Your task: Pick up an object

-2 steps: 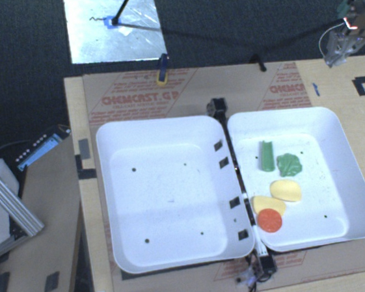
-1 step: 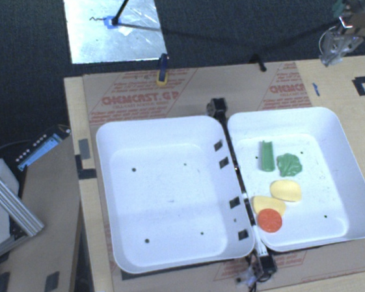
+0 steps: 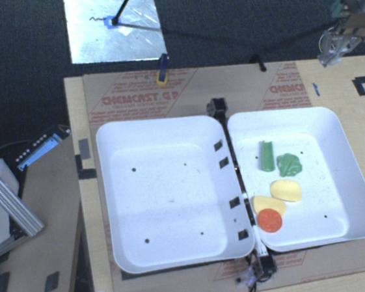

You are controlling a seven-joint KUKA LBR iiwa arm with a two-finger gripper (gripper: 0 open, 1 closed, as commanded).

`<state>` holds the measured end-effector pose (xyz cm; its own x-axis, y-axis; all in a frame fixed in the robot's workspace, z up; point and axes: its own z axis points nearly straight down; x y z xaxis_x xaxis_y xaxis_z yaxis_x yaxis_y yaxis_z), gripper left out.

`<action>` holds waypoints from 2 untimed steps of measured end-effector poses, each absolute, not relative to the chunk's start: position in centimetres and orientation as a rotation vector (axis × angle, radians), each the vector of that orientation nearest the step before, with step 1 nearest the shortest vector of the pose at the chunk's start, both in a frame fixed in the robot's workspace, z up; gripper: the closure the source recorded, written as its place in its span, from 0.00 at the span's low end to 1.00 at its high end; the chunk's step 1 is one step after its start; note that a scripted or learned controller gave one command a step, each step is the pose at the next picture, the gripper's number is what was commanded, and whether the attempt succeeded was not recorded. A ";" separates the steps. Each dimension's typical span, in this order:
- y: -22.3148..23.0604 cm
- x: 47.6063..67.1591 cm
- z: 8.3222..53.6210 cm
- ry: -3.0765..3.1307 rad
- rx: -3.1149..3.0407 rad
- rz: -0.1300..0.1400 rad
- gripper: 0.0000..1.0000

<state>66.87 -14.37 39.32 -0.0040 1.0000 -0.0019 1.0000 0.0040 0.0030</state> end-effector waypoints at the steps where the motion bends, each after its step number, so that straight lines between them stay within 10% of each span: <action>1: -13.7 66.9 39.2 2.224 2.215 0.002 1.00; 2: -12.6 66.9 39.5 2.224 2.214 0.002 1.00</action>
<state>66.89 -12.58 39.49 -0.0047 1.0000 -0.0016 1.0000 0.0047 0.0033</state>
